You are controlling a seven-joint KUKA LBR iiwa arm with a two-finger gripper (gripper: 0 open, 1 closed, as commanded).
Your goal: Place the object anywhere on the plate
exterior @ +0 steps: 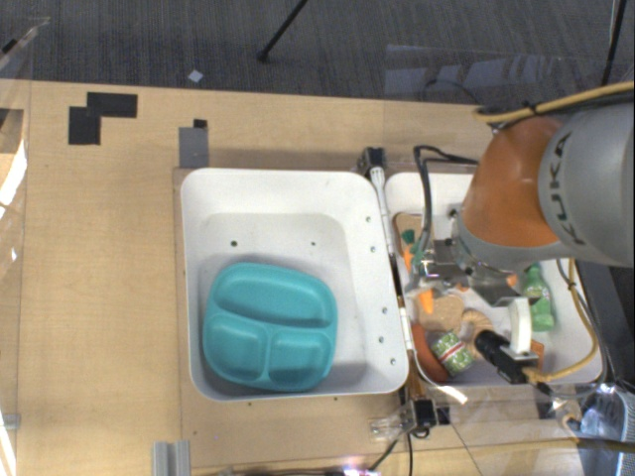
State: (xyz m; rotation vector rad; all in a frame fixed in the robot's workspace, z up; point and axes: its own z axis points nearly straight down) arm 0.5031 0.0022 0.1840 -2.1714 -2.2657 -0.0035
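Gripper [444,278] low over cluttered right bin [446,184], centre-right of frame (open or closed: cannot tell). Teal divided plate [268,325] lies left, slightly lower, in adjacent bin.

Open floor behind teal plate [268,327] in left bin [198,226]; right bin [443,182] cluttered beneath the arm [526,186].
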